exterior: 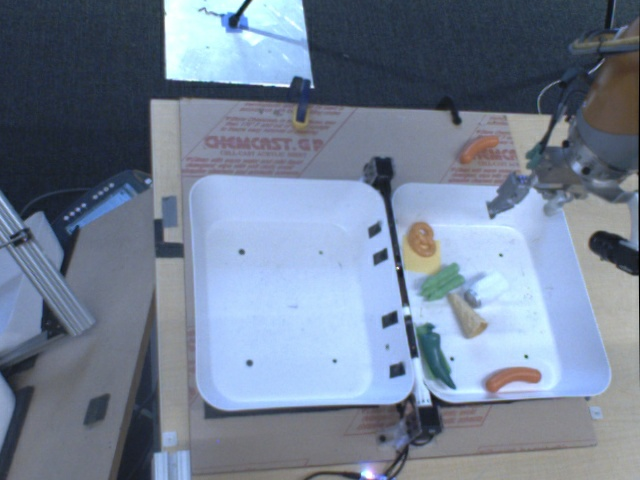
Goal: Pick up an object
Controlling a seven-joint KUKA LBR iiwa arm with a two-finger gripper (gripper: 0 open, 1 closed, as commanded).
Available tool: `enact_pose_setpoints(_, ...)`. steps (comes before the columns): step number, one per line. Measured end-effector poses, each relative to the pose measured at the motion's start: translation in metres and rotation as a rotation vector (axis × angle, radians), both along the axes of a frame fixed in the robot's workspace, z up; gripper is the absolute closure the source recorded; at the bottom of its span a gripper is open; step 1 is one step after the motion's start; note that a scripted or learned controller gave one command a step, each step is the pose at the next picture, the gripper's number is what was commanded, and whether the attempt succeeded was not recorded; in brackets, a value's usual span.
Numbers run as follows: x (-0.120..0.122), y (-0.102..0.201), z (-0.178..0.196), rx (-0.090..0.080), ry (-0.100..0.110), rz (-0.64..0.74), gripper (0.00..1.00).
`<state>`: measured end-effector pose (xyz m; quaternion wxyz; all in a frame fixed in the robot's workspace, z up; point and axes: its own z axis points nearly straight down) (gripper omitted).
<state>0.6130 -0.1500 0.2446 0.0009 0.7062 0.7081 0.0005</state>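
The right bin (560,268) holds several toy foods: an orange pretzel on a yellow block (422,244), a green bean pod (441,281), a tan cone (467,315), a small white piece (489,288), a dark green pepper (433,353) and an orange sausage (513,378). My gripper (528,196) hangs above the bin's far right corner, its two grey fingers spread apart with nothing between them. It is well clear of all the objects, up and to the right of them.
The left bin (290,298) sits beside the right one, a black hinge strip (392,268) between them. Another orange sausage (479,149) lies on the cardboard behind the right bin. A yellow and blue clamp (299,103) stands at the back.
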Motion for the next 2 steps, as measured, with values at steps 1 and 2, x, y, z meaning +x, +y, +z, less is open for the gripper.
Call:
enact_pose_setpoints(1,-0.100,-0.022,-0.112,0.004,0.017,-0.008,0.00)
enact_pose_setpoints(2,-0.059,0.056,-0.163,0.002,0.001,0.008,0.00)
